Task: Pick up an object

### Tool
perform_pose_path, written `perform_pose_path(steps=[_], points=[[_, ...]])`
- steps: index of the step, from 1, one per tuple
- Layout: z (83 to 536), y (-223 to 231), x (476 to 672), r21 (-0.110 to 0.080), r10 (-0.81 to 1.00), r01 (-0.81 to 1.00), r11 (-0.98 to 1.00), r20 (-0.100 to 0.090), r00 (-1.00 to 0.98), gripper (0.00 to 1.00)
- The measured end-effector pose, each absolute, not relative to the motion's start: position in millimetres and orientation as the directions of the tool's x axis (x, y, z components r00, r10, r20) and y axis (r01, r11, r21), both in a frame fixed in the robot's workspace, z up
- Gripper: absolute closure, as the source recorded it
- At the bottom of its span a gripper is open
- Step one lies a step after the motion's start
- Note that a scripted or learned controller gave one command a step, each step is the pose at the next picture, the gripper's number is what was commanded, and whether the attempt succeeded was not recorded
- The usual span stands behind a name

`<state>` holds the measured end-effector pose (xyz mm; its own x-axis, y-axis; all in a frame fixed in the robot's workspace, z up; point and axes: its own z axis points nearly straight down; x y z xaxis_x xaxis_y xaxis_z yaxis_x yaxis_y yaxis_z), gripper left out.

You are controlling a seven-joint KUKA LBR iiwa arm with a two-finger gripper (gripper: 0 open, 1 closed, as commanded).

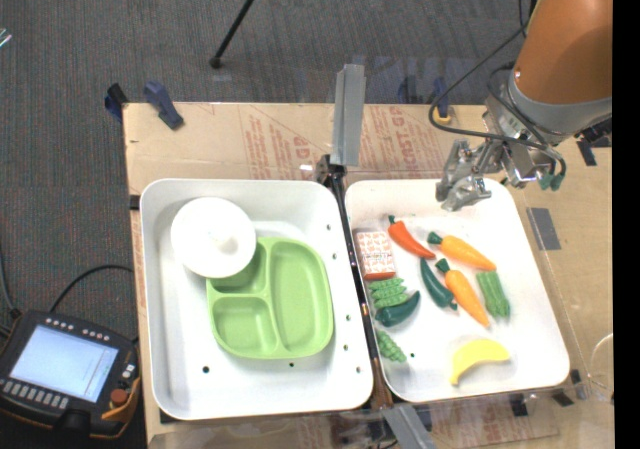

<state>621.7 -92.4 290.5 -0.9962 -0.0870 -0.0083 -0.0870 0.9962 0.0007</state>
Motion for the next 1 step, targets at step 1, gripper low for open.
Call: perform_pose_path(steps=[1], points=[[300.6,-91.7,623.0,0.001,-0.088,-0.088,0.996,-0.012,-0.996,1.00]])
